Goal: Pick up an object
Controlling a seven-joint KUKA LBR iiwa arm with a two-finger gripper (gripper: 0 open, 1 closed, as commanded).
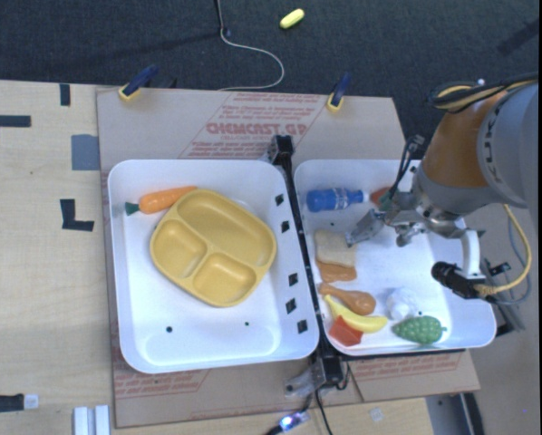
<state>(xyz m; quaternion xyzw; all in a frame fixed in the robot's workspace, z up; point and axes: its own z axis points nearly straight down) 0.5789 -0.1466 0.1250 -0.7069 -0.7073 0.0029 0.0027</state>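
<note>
Gripper (372, 226) over right bin (452, 338), empty; whether spread or clenched I cannot tell. Bread slice (335, 255) lies just beside it; blue bottle (334, 198) just beyond. I'd centre squarely over bread before descending.

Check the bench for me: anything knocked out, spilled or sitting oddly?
One oddity: a small yellow object lies on the dark floor beyond the bench, outside both bins. In the left bin, the yellow divided tray sits askew, its edge against the toy carrot. The right bin's toy food looks scattered but contained.
</note>
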